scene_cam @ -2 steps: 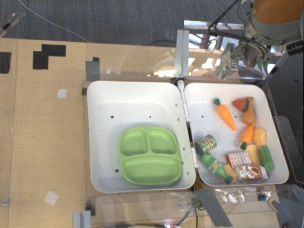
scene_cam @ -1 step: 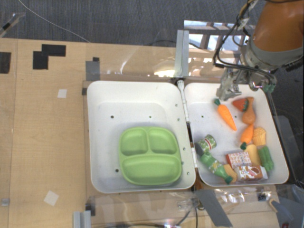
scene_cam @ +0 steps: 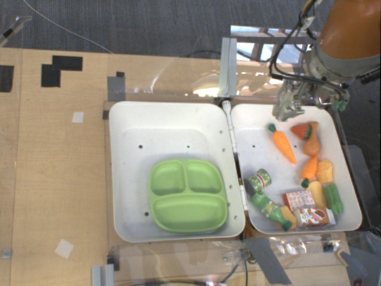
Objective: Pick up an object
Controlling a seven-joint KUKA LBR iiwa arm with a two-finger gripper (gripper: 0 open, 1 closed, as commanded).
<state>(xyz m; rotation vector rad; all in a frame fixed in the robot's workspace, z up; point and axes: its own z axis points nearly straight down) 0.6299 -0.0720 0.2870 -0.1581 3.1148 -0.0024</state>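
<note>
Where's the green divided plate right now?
The green divided plate lies in the left bin, toward its near edge, across the divider from the small green can.

A pale wooden tabletop (scene_cam: 53, 177) carries two shallow white plastic bins side by side, the left bin (scene_cam: 128, 159) touching the right bin (scene_cam: 253, 115) along a shared edge. Black square markings (scene_cam: 61, 69) sit on the wood toward its far left, and two small pale square patches (scene_cam: 78, 117) lie flat there too.

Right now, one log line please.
gripper: above right bin back edge | holding: nothing | nearest: carrot | green plate: left bin
</note>
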